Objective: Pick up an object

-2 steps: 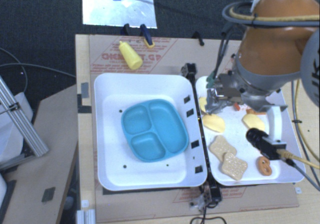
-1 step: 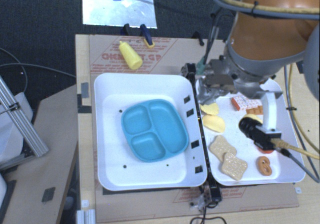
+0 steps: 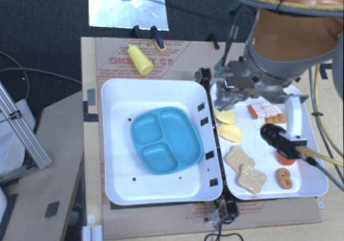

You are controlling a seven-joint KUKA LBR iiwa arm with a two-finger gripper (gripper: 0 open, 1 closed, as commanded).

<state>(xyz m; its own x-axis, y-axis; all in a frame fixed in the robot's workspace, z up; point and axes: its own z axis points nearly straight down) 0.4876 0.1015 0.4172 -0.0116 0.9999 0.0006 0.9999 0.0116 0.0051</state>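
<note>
yellow piece (image 3: 226,117) just beside end effector (image 3: 230,94)

Two bins (image 3: 115,143) (image 3: 313,176), two crackers (image 3: 237,158) (image 3: 251,179), one tray (image 3: 165,139)

The left bin (image 3: 118,181) has open floor all round the blue tray (image 3: 166,139); the right bin (image 3: 310,174) is crowded: crackers (image 3: 251,179) near, yellow slices (image 3: 230,133) left, the arm (image 3: 295,14) overhanging its far end.

Your surface (image 3: 180,55) is a brown board with red print. Two shallow white bins sit directly on it, touching side by side: the left bin (image 3: 115,127) and the right bin (image 3: 313,176). Behind the left bin, a yellow bottle (image 3: 140,59) lies on its side on bare board, near a blue clip (image 3: 157,38) at the back edge.
</note>
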